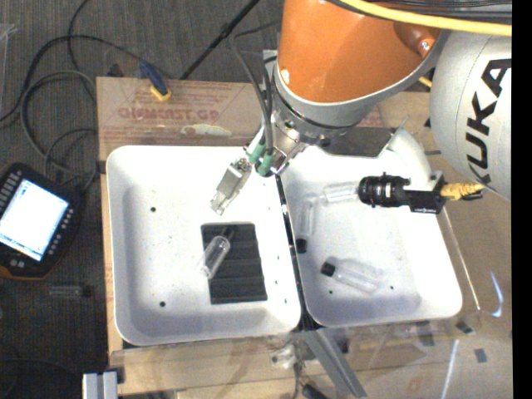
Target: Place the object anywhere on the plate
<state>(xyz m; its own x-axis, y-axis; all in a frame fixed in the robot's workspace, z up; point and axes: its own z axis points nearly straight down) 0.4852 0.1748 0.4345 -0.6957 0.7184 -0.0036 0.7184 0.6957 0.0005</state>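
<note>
While the pincer (222, 198) hangs over the far right part of the left bin (154, 252), tilted down toward the bin's middle, I cannot tell whether it is released or clenched; nothing shows in its grasp. The clear vial (214, 254) lies on its side across the upper left part of the black plate (241, 277), a dark ridged rectangle flat on the left bin's floor, just beside the wall shared with the right bin (416, 260). The pincer is apart from vial and plate, with bare white floor between them.

A capped vial (352, 274), clear with a black cap, lies in the right bin toward the near side, and another clear tube (336, 194) lies farther back. The arm's orange band (349, 40) looms over the far rims of both bins.

Both bins rest on a cardboard sheet (166, 110) on the counter (183, 352). Dark grey carpet (50, 73) surrounds it, crossed by black cables (79, 23), and a handheld screen (32, 221) glows at the left.
</note>
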